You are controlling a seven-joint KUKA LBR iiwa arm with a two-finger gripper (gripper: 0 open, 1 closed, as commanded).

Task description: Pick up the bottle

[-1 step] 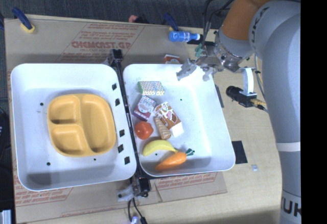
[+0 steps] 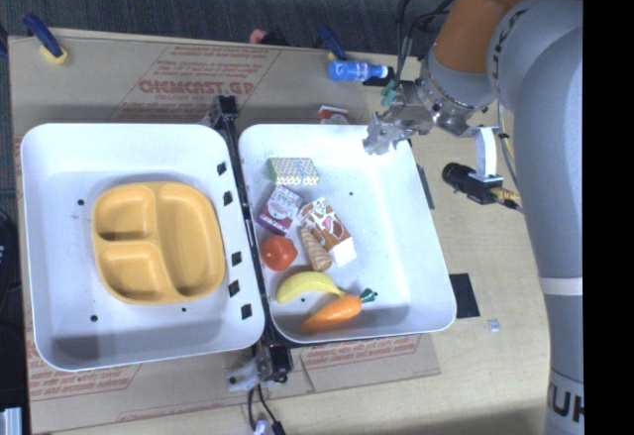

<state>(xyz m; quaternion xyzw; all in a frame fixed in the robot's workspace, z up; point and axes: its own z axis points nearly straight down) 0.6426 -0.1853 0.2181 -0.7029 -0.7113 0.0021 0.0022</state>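
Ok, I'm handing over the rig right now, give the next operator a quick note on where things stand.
Gripper: above the back right corner of the right bin; nothing visible between its fingers, open or shut unclear.
Bottle: blue, lying on its side on the cardboard behind the right bin, outside both bins, apart from the gripper.
Right bin holds a banana, carrot, tomato and small packets; left bin holds a yellow tray.
Done: nothing, bottle not picked up.
Left: reach the bottle, grasp and lift.
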